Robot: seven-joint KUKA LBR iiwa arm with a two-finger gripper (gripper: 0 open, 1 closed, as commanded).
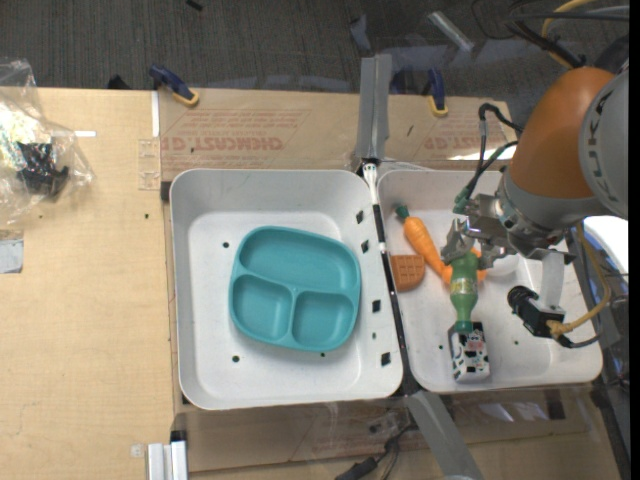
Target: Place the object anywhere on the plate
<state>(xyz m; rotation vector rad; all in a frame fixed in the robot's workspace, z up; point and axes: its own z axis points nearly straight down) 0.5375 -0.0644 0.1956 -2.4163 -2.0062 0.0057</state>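
Observation:
A teal plate (295,288) with three compartments lies in the left bin (186,298). In the right bin (565,363) lie an orange carrot (424,245), a brown waffle-like piece (407,271), a green bottle (463,295) and a small black-and-white item (470,354). My gripper (466,249) hangs low over the right bin, directly above the bottle's upper end and the carrot's lower tip. Its body hides the spot where those two meet. Nothing shows lifted off the bin floor.
The raised wall between the two bins (382,268) runs just left of the carrot and the waffle-like piece. A clear plastic bag (35,148) lies on the wooden bench at far left. Blue clamps (174,84) hold cardboard behind the bins. Cables (545,318) trail from my wrist over the right bin.

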